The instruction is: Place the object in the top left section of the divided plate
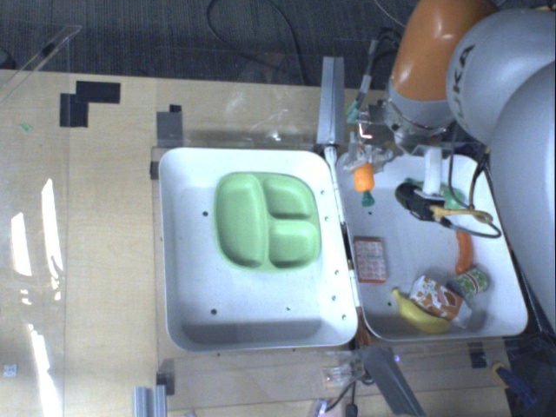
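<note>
Gripper (365,165) pinching small orange object (363,179) over right bin (508,315); banana (417,313), card (370,260) below; green plate (265,220) left.

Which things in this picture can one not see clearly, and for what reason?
- Pincer: too small and cluttered in the camera view to tell whether it grips the small orange object just below it.
- Red card: print too small to read.
- Banana: partly covered by a printed packet.
- Right bin: its right part is hidden by the arm.
</note>
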